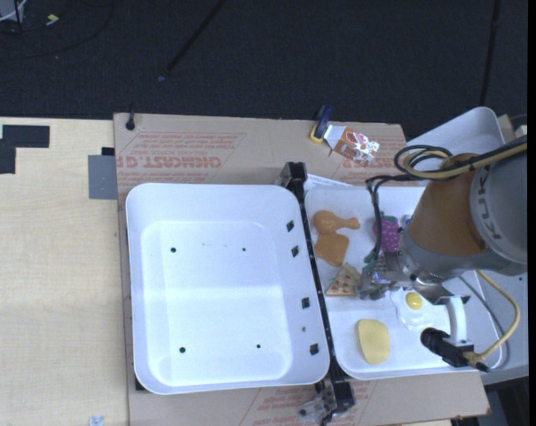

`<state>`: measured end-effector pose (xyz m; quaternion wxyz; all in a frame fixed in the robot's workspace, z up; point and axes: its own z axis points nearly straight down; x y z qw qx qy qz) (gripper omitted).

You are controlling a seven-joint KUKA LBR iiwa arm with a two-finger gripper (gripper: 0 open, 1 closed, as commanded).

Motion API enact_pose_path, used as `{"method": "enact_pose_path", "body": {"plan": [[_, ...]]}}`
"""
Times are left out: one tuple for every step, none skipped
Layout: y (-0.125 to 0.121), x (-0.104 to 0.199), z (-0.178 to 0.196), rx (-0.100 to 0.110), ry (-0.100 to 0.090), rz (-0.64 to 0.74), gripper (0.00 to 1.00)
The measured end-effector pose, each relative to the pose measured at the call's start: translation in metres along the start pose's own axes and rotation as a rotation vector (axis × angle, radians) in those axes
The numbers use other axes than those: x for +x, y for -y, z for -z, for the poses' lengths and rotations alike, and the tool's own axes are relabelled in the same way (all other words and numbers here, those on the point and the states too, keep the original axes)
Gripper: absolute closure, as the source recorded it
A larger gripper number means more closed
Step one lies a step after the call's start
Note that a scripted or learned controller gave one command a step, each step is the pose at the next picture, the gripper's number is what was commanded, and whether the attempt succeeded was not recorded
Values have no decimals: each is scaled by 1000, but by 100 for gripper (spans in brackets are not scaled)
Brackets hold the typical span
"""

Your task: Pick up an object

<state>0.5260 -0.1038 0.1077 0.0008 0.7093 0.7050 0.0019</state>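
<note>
Bench (pixel 46 264): pale wood, carrying a cardboard sheet (pixel 206 149) with red print, on which both bins sit.
Left bin (pixel 148 211): white, shallow, the larger share of the view; small dark dots mark its floor.
Right bin (pixel 348 366): white, touching the left bin along a black clipped seam; it holds all the loose items.
Arm (pixel 468 211): grey with an orange band, entering from 3 o'clock and hanging over the right bin's 3 o'clock half, cables looped at its top.
Gripper (pixel 374 284): low over the bin's middle, just beside the wedge; whether its fingers are apart or together cannot be told, and nothing is seen between them.
Orange piece (pixel 332 233): lumpy, toward 11 o'clock in the right bin, near the seam.
Yellow lump (pixel 373 341): smooth, toward 6 o'clock in the right bin, well apart from the orange piece.
Wedge (pixel 343 282): tan, speckled, triangular, at 9 o'clock of the gripper and just below the orange piece.
Purple item (pixel 390 232): small, at 12 o'clock of the gripper, partly hidden by the arm.
Egg (pixel 413 303): small white shape with a yellow centre, at 4 o'clock of the gripper.
Packet (pixel 355 145): small, orange and white, on the cardboard at 12 o'clock of the right bin.
</note>
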Motion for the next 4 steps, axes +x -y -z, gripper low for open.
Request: {"method": "enact_pose_path", "body": {"plan": [[1, 0, -1, 2, 0, -1, 0], [-55, 14, -17, 4, 1, 9, 0], [-53, 12, -7, 10, 0, 5, 100], [-75, 101, 85, -3, -2, 16, 100]]}}
